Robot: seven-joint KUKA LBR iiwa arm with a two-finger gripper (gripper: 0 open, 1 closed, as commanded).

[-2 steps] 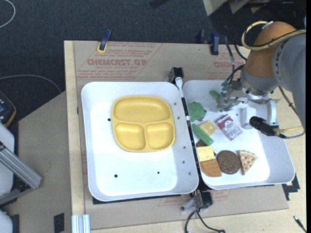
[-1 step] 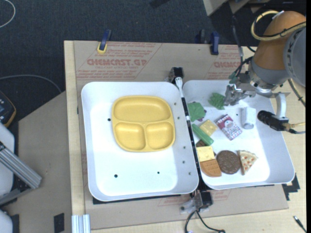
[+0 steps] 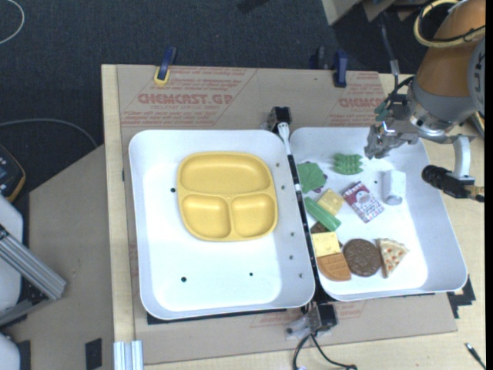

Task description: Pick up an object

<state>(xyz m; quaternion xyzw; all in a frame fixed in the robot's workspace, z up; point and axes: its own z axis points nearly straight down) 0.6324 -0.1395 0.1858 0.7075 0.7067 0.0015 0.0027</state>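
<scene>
My gripper (image 3: 375,148) hangs over the far part of the right bin (image 3: 439,237), its fingers pointing down, with nothing seen between them. Just left of it lies a small green toy (image 3: 347,163). Below it sit a grey-white cylinder (image 3: 391,186) and a red packet (image 3: 363,201). Further left are a green leafy piece (image 3: 311,176), a pale yellow block (image 3: 331,201) and a green stick (image 3: 322,213). Near the bin's front lie a yellow cheese square (image 3: 325,244), an orange cracker (image 3: 334,266), a brown round cookie (image 3: 362,257) and a pizza slice (image 3: 392,255).
The left bin (image 3: 154,268) holds a yellow divided plate (image 3: 227,194) with three compartments. Blue and yellow clamps (image 3: 163,68) grip the cardboard board at the back. The bins' shared rim (image 3: 294,206) runs between them.
</scene>
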